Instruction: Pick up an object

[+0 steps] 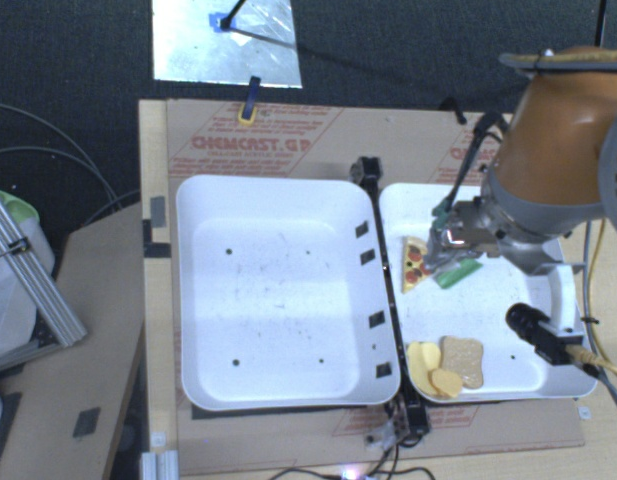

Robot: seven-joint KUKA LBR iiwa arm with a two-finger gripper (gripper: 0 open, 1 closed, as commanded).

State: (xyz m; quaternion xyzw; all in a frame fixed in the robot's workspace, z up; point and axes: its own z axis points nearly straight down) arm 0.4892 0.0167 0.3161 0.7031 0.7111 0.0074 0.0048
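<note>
In the right bin (pixel 508 383) lie a toy pizza slice (pixel 413 264), a green piece (pixel 457 272), a tan bread slice (pixel 463 360) and yellow round pieces (pixel 429 359). My gripper (pixel 451 245) hangs low over the bin's upper left part, directly above the green piece and just right of the pizza slice. Part of the green piece is hidden under it. The bread and the yellow pieces sit apart from it, near the bin's front left corner.
The left bin (pixel 278 193) sits beside the right one, with a black divider (pixel 383 268) with clips between them. A black fitting (pixel 536 330) on the arm sticks out over the right bin. A metal plate (pixel 226 28) lies beyond the bench.
</note>
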